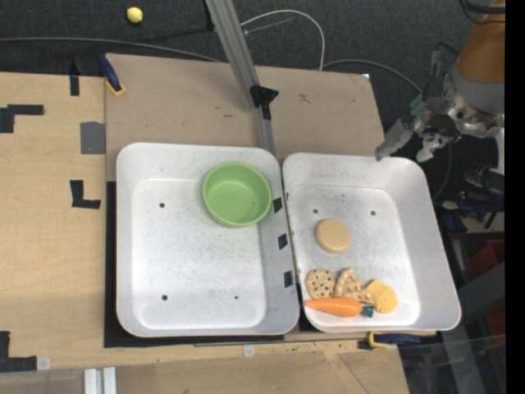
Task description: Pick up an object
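My gripper (408, 146) hangs at the far right, above the back right corner of the right bin (410, 175), its two dark fingers spread apart with nothing between them. In that bin lie a round tan biscuit (333, 235), a brown lattice cookie (319, 283), a pale pretzel-like piece (348, 285), a yellow corn cob (382, 296) and an orange carrot (334, 306) along the front edge. The left bin (148, 245) holds a green bowl (237, 194) at its back right.
A grey metal pole (239, 48) slants from the top down to the seam between the bins. A small yellow ball (134, 14) lies on the dark floor at the top left. Cables run across the back.
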Motion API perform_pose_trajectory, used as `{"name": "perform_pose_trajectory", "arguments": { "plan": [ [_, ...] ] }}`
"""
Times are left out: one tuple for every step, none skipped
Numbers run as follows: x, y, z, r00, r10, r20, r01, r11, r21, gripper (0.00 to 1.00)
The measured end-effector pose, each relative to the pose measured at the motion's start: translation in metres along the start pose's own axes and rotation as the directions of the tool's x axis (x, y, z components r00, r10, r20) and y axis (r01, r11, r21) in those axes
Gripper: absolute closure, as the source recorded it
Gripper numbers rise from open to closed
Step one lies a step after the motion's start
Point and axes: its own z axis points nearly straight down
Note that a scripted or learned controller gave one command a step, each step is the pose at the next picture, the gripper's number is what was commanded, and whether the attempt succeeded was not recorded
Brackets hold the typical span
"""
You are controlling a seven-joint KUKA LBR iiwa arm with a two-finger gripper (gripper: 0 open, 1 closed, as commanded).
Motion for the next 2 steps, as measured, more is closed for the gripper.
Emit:
{"name": "perform_pose_trajectory", "arguments": {
  "plan": [
    [0.0,0.0,0.0,1.0,0.0,0.0,0.0,1.0,0.0,0.0],
    [0.001,0.0,0.044,1.0,0.001,0.0,-0.001,1.0,0.004,0.0]
  ]
}}
